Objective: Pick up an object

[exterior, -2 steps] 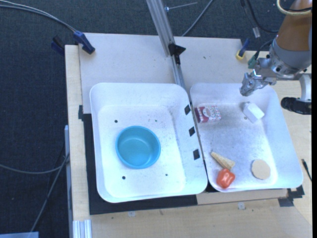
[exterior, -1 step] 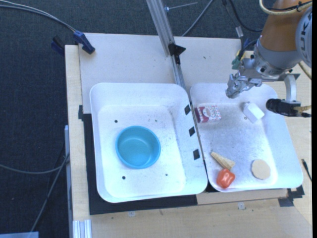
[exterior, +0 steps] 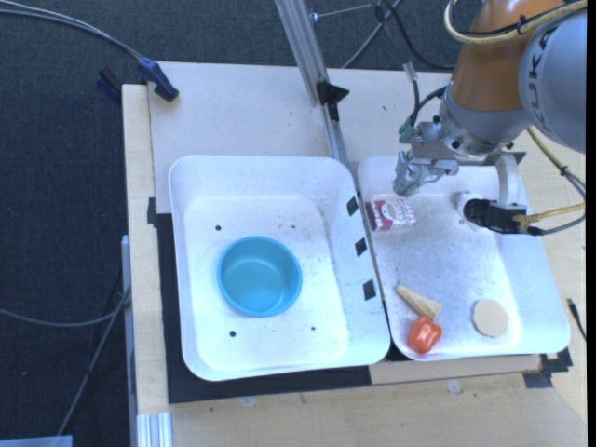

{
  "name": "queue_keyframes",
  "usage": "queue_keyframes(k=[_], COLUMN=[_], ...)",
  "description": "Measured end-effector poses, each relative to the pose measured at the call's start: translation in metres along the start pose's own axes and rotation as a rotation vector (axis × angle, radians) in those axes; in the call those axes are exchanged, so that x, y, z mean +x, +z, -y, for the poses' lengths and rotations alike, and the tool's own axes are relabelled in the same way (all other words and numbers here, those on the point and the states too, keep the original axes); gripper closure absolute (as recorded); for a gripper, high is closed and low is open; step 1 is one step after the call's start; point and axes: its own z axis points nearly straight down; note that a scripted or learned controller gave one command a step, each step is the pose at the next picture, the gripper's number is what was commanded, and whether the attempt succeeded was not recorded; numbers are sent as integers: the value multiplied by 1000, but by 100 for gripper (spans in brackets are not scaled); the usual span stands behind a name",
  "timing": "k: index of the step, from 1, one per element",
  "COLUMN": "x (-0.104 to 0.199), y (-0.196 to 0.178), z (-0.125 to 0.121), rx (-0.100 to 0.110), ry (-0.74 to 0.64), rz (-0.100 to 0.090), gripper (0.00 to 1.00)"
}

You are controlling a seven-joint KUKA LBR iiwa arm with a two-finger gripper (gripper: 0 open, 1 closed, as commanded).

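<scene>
My gripper (exterior: pixel 407 183) hangs over the far left part of the right bin (exterior: pixel 535 338), fingers pointing down, just above and behind a small red and white carton (exterior: pixel 390 214) that lies on the bin floor. Nothing shows between the fingers. Near the bin's front lie a tan wedge (exterior: pixel 419 301), a red pepper-like piece (exterior: pixel 424 334) and a round tan disc (exterior: pixel 490 318).
The left bin (exterior: pixel 200 184) holds a blue bowl (exterior: pixel 260 276). A metal pole (exterior: pixel 300 26) slants up from between the bins at the back. A blue clamp (exterior: pixel 156 77) sits at the bench's far left corner.
</scene>
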Motion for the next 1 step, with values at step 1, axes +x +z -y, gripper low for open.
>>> queue_keyframes(k=[1], x=[50], y=[-13], z=[21], rx=[2], ry=[0], rz=[0], gripper=[100])
